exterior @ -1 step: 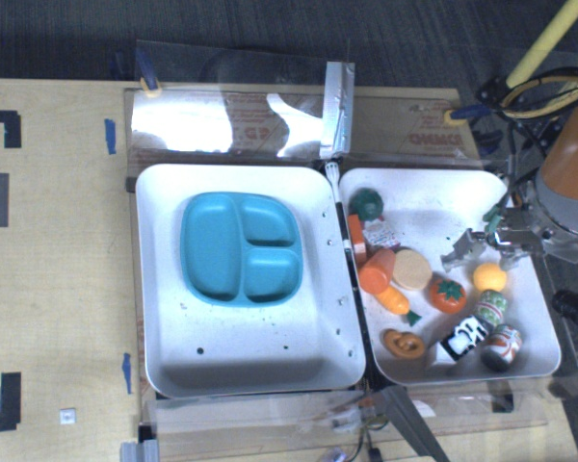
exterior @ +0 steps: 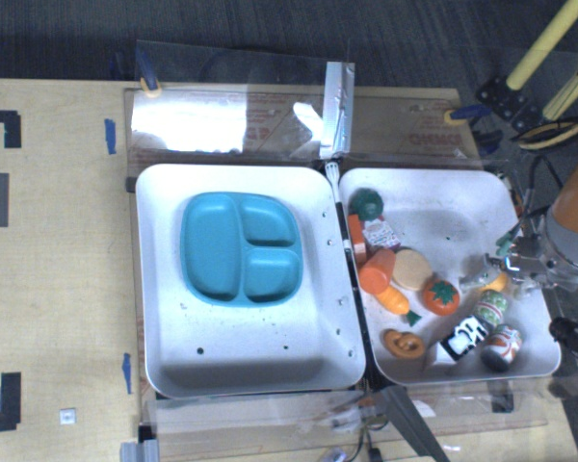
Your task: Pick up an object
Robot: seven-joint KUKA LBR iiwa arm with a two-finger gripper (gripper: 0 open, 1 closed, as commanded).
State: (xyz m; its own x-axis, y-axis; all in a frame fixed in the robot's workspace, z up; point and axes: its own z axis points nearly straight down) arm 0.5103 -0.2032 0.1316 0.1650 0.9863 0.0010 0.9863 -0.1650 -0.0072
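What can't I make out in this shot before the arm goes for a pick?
- Gripper, camera view: at the right bin's right side, small and cluttered; finger state unreadable.
- Arm: cut off by the frame's right edge.
- Small items near the gripper: too small and blurred to identify.
- Blue tray in the left bin: plainly visible.

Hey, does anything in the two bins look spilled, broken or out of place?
Nothing stands out. The blue divided plate lies flat in the left bin, and the toy foods sit loosely heaped in the right bin, none over the rim.
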